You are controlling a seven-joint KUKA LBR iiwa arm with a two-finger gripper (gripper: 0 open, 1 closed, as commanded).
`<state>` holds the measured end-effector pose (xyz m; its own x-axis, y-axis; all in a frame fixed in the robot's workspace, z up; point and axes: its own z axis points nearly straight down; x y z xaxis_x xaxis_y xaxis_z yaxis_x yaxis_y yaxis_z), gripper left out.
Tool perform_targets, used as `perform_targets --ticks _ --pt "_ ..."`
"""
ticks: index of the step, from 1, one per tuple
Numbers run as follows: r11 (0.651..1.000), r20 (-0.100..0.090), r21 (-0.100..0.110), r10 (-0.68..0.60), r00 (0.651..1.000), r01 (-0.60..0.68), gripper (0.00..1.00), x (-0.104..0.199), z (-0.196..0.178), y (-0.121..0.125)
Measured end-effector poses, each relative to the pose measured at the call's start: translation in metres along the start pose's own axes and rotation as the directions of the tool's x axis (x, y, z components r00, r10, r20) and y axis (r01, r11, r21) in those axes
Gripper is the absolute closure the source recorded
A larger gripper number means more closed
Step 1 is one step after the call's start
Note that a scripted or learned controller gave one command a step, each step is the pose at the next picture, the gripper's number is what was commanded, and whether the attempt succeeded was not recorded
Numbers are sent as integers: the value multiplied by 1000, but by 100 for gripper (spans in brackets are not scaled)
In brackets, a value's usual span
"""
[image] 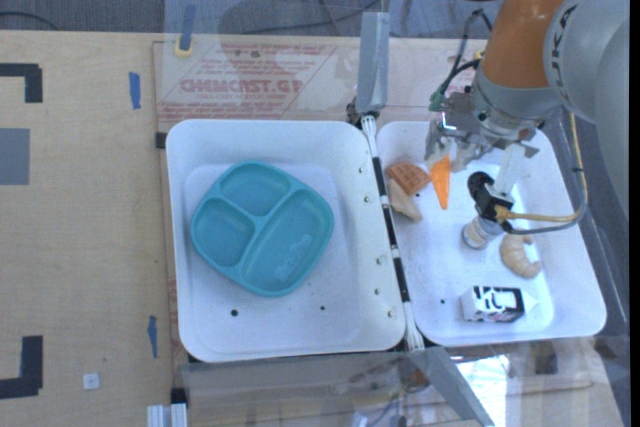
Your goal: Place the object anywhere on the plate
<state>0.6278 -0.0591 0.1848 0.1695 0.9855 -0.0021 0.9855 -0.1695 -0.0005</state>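
One plate [262, 228] amid left bin [200, 155], open margins, pincer [470, 160] over right bin [570, 305].

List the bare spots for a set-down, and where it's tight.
Free: all three plate compartments, and left bin floor along its front wall. Tight: right bin, where carrot, waffle piece, croissant and carton cluster under the gripper.
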Motion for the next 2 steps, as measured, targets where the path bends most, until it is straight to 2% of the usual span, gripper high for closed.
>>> perform_targets --ticks 1,2 --pt "965 -2 -3 -263 965 263 100 58 0 1" --pt "882 -3 0 -472 882 472 100 122 0 -69"
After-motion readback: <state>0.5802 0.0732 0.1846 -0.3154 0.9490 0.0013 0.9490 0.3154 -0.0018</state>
